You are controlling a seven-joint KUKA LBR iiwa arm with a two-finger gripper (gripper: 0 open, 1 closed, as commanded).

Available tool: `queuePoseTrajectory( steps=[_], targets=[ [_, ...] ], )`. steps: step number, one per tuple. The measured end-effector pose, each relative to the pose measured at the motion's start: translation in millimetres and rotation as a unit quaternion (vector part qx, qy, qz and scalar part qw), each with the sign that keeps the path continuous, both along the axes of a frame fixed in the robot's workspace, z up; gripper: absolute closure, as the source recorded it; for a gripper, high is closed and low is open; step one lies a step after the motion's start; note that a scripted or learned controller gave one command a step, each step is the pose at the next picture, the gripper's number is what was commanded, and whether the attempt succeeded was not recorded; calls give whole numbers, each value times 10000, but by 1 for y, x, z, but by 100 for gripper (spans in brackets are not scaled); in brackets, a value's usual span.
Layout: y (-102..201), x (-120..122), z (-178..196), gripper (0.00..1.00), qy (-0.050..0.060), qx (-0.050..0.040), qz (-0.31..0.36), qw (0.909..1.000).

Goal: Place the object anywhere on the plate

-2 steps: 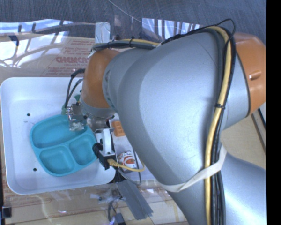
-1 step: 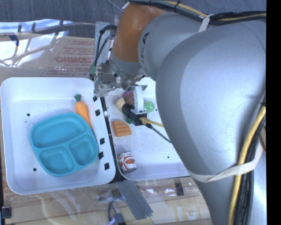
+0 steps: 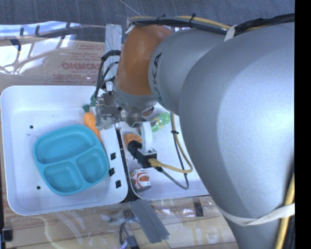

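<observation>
Blue plastic, the plate (image 3: 70,160) has three compartments and lies in the left bin (image 3: 15,139), toward that bin's near edge, with nothing in its compartments. An orange carrot (image 3: 91,124) with a green top lies just beyond the plate's far right rim, near the wall between the two bins. The grey arm (image 3: 223,102) with its orange band (image 3: 140,61) reaches over the right bin (image 3: 166,191), and the hand (image 3: 108,113) hangs above the dividing wall, right beside the carrot; whether it is parted or closed I cannot tell. In the right bin, a pale green thing (image 3: 162,121) peeks from under the wrist, an orange-and-white item (image 3: 131,138) lies by the divider, and a small round can (image 3: 141,179) sits near the near edge.
</observation>
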State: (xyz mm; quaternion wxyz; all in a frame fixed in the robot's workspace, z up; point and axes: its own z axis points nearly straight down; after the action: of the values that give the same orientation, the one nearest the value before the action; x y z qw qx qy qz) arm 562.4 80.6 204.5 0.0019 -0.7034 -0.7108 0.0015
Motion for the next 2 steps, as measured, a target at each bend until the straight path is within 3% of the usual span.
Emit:
queuePoseTrajectory(
  steps=[1, 2],
  targets=[
    [32, -62, -45, 100, 21, -9, -3, 10000],
    [117, -37, -104, 100, 26, -15, 15, 10000]
  ],
)
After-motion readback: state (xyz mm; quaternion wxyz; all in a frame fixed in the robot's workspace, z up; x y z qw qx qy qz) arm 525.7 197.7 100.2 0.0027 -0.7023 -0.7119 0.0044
